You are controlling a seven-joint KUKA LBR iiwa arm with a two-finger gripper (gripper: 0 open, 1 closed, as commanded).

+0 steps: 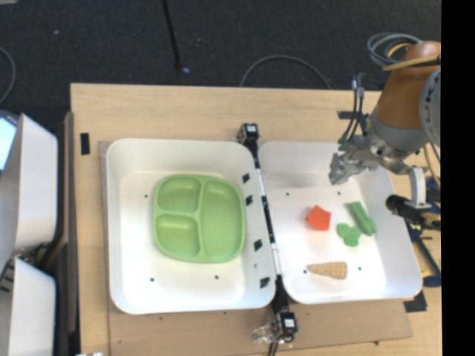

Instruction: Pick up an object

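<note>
Nearest the camera, at the front edge of the counter (89,110), a small clip fixture (276,328) sits at the seam where the two white bins meet. Just behind it, in the right bin (293,288), a tan cone-shaped piece (328,271) lies on its side near the front wall, its tip pointing toward the divider. A little farther in, a green toy (355,224) rests with a rounded end toward the front and a longer bar angling back to the right. Just to its left, apart from it, lies a small orange-red block (318,217).

In the left bin (126,288), a light green divided plate (199,217) lies flat in the middle, with three compartments showing.

Farther back in the right bin, the tool (338,175) hangs over the bin's rear part, well apart from the block, the green toy and the cone. Nothing shows between its fingers; whether they are spread or pressed together cannot be told from this angle. Above it rises the grey arm with its orange band (404,87), reaching in from the right.

At the back of the seam sits another small clip (248,133). Beyond the counter, dark floor carries cables (169,24).
</note>
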